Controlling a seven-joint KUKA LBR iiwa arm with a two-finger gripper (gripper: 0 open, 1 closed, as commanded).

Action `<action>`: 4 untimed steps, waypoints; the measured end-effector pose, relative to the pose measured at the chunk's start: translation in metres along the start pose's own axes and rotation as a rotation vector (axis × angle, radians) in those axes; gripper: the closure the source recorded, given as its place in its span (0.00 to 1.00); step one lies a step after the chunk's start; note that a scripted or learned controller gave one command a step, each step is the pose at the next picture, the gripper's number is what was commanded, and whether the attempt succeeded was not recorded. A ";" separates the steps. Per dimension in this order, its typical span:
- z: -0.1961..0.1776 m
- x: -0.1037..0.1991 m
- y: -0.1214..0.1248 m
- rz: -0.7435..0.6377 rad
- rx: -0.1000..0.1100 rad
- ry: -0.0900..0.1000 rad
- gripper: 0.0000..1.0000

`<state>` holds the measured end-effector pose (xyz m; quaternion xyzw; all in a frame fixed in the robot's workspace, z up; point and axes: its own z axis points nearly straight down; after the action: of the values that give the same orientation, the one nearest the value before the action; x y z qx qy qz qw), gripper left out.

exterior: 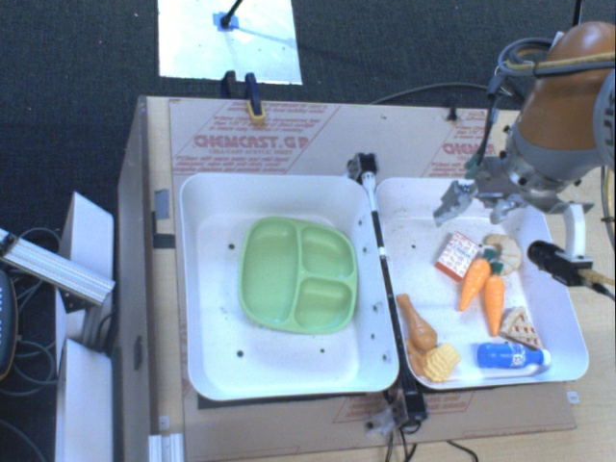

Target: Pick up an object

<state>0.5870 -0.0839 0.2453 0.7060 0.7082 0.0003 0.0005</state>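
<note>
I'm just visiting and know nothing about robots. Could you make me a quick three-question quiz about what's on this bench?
1. True or false: the green tray lies in the left bin.
2. How many carrots lie in the right bin?
3. Which lies nearest the front rim: (a) the red packet, (b) the blue bottle, (c) the gripper?

Key: 1 true; 2 two; 3 b.

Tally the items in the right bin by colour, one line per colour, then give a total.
Orange: 2, carrot and second carrot
Red and white: 1, packet
Blue: 1, bottle
Tan or yellow: 4, drumstick, ridged piece, waffle wedge, pale round piece
Total: 8
</note>
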 end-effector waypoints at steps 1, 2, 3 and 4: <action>0.072 -0.075 0.002 0.003 0.002 -0.001 0.00; 0.148 -0.084 -0.006 0.002 -0.007 -0.002 0.00; 0.161 -0.062 -0.046 0.002 0.001 0.000 0.00; 0.151 -0.062 -0.046 0.001 -0.001 0.000 1.00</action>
<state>0.5417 -0.1464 0.0945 0.7066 0.7076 0.0008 0.0010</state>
